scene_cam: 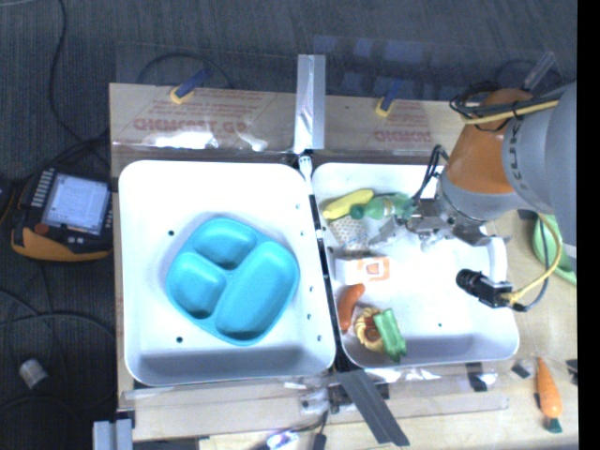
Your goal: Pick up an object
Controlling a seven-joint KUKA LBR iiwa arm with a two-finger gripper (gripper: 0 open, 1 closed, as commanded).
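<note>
Grey gripper (386,225) reaching low into right bin (469,340), its grip impossible to tell | yellow banana (348,202) and green toy (377,208) lying just beside it | blue divided tray (232,277) sitting in left bin (150,345)

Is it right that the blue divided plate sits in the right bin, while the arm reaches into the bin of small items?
Not quite. The camera view shows the blue divided plate in the left bin; the arm reaches into the right bin of small items.

Bright, even overhead light — white bins (225,181) nearly blown out, shadows soft, dark floor (75,54) dim — with slight overall softness.
</note>
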